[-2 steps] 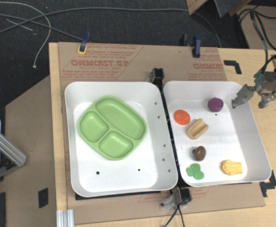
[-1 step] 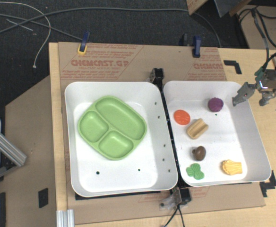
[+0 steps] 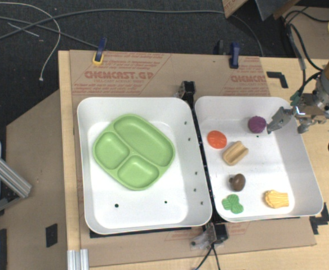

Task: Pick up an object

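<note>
Open, fingers spread and holding nothing: gripper (image 3: 291,118) over right bin (image 3: 299,167), just beside round purple toy (image 3: 257,124). Also within: orange disc (image 3: 217,139), tan bun (image 3: 235,152), brown lump (image 3: 237,181), green cluster (image 3: 232,204), ridged yellow piece (image 3: 276,198). In left bin (image 3: 97,207): smooth green divided plate (image 3: 133,151).

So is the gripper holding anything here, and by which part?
Nothing is held. The gripper hangs open over the right bin, beside the purple ball, apart from it.

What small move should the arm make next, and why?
Probably a short move left and down toward the purple ball. The gripper hangs at the right bin's upper right edge, holding nothing, and that ball lies nearest to it.
</note>
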You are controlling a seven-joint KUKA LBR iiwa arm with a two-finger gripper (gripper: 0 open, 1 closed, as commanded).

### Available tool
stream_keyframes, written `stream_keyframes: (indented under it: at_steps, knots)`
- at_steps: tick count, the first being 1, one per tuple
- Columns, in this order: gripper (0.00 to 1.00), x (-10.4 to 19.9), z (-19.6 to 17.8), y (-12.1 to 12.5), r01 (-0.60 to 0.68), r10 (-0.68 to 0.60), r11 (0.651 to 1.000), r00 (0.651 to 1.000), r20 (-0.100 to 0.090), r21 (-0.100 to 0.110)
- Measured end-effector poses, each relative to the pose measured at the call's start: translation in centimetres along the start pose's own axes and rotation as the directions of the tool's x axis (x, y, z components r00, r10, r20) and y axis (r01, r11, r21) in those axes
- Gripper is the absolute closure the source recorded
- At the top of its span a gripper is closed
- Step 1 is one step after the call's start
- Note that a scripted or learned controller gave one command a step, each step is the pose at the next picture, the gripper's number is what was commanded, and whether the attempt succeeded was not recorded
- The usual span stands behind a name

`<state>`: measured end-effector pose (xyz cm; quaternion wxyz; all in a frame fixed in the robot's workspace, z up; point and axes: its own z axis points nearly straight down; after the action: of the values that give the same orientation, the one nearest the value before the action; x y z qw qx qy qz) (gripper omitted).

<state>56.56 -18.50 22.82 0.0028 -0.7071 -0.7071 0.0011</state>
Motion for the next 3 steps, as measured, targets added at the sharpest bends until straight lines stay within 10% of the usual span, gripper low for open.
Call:
stream_keyframes:
  at_steps: [2,3]
  knots:
    - [0.00,0.7,11.5,-1.2,0.000,0.000,1.000,1.000,-0.001,0.002]
    - [1.00,0.6,10.1,-1.0,0.000,0.000,1.000,1.000,0.001,-0.006]
